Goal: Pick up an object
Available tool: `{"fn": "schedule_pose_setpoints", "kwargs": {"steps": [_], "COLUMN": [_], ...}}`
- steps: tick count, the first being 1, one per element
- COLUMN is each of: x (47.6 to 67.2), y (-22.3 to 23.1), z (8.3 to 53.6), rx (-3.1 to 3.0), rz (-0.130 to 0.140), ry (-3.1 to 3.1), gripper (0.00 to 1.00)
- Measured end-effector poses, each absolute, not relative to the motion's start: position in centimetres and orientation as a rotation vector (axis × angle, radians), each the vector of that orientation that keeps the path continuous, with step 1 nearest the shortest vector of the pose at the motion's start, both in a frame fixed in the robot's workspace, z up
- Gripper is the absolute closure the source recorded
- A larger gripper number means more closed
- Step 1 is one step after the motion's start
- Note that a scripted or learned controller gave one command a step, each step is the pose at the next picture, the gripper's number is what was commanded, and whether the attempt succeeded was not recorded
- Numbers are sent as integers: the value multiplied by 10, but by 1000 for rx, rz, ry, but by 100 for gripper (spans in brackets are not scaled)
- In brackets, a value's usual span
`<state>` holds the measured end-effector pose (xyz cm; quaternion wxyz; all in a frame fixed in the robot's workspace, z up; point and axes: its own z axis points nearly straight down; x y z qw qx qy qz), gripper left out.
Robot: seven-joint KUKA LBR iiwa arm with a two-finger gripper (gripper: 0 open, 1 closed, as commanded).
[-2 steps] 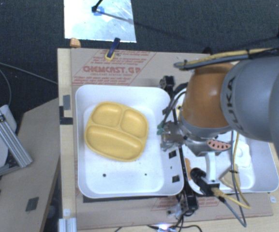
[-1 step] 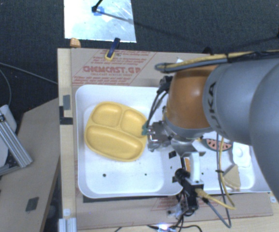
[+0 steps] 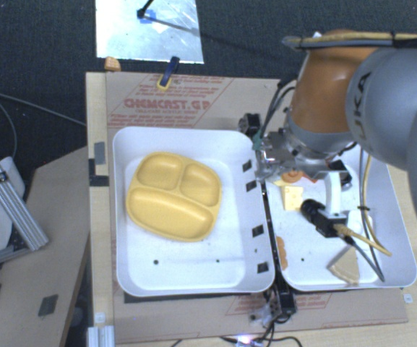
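My gripper (image 3: pixel 286 166) hangs low over the back left part of the right bin (image 3: pixel 403 262), under the grey and orange arm. Just beneath it lie a small orange piece (image 3: pixel 293 176) and a pale yellow block (image 3: pixel 292 196). A tan wedge (image 3: pixel 345 267) rests near the bin's front right, and a thin brown strip (image 3: pixel 281 252) lies along its left wall. The arm hides much of the bin's back half.
The left bin (image 3: pixel 194 262) holds a yellow divided plate (image 3: pixel 173 195). Black clips (image 3: pixel 259 230) line the wall between the two bins. Behind the bins, a blue and yellow tool (image 3: pixel 168 74) lies on the cardboard sheet (image 3: pixel 166 104).
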<state>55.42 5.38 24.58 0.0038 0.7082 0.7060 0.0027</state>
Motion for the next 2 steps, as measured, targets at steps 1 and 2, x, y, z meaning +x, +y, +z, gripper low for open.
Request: {"fn": "schedule_pose_setpoints", "kwargs": {"steps": [1, 2], "x": [517, 554], "y": [152, 98], "z": [247, 203], "rx": [2209, 2223], "rz": [4, -1], "ry": [2240, 2218], "gripper": [100, 100]}}
